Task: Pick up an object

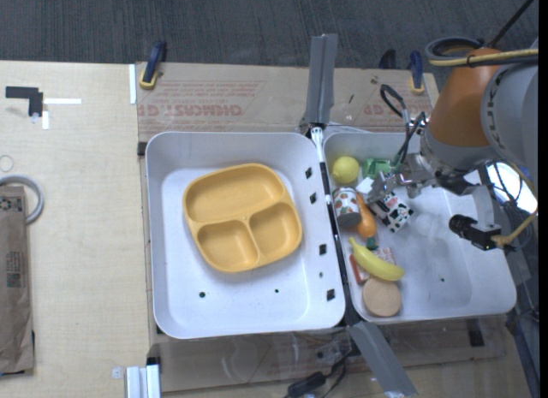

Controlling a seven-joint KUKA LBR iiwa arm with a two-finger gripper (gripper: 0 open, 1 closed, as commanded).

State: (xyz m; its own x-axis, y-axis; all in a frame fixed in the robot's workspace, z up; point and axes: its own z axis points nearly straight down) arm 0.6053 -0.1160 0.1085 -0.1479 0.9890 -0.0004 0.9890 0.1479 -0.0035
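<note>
The end effector (pixel 387 202), right of centre, hovers over a small black-and-white patterned cube (pixel 396 212); finger state unclear. The cube looks light, rigid; grip its flat sides.

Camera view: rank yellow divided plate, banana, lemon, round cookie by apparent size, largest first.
1. Yellow divided plate, by far the largest.
2. Banana, longest of the rest.
3. Round cookie.
4. Lemon, slightly smaller than the cookie; those two look close, so their order is unsure.
</note>
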